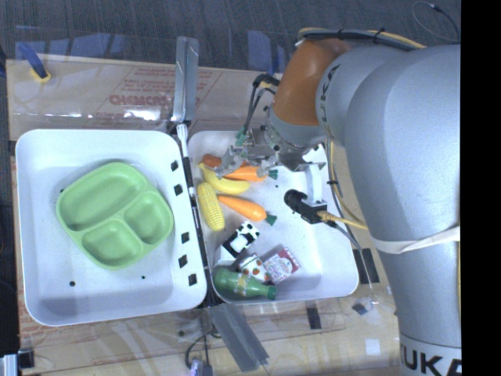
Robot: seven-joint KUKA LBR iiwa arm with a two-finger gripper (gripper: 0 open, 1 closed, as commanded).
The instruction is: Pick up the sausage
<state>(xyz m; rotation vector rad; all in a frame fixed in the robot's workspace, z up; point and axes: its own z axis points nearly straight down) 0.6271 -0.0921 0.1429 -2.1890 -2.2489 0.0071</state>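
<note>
At right bin (pixel 337 284) far-left corner: fingers (pixel 249 157) low over food pile, grip state unreadable. Sausage (pixel 211 161), reddish end at far-left corner, just left of fingers; long axis unclear, mostly hidden behind banana (pixel 223 184). Carrot (pixel 244 207), corn (pixel 210 205) nearer front. Wrist hides bin's far edge.

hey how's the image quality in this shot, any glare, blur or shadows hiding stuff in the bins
Camera view: even, soft lighting, with mild glare washing out the white walls of the left bin; overall slightly soft focus, so labels on the small packets are unreadable; the arm blocks the right bin's far corner, and the gripper sits in clutter, its details hard to resolve.
</note>
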